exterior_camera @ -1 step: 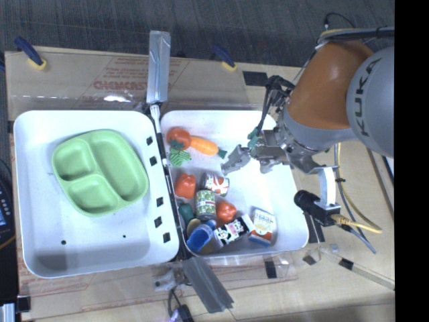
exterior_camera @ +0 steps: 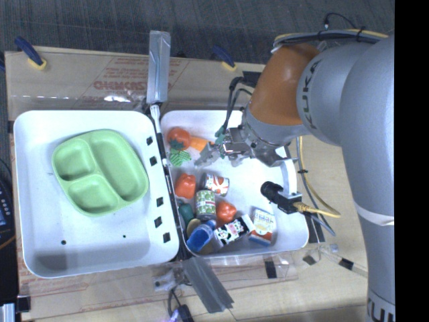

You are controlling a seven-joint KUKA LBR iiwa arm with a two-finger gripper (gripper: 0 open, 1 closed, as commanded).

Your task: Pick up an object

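The right bin [exterior_camera: 295,230] holds several small toys and food items: an orange-red tomato [exterior_camera: 177,137], a green ridged piece [exterior_camera: 178,157], an orange piece [exterior_camera: 197,143], a red pepper [exterior_camera: 186,185], small cans [exterior_camera: 205,200], a red ball [exterior_camera: 226,212], a blue cup [exterior_camera: 198,238], a black-and-white carton [exterior_camera: 232,230] and a white carton [exterior_camera: 262,225]. My gripper [exterior_camera: 213,151] hangs over the upper middle of this bin, just right of the orange piece and above the cans. Its fingers look spread, with nothing seen between them.
The left bin [exterior_camera: 40,247] carries a green divided plate [exterior_camera: 100,172]. A grey divider with black clips [exterior_camera: 159,180] separates the bins. The arm's orange band and grey body [exterior_camera: 322,92] cover the right bin's upper right. A black cable fitting [exterior_camera: 280,196] sits over the right side.
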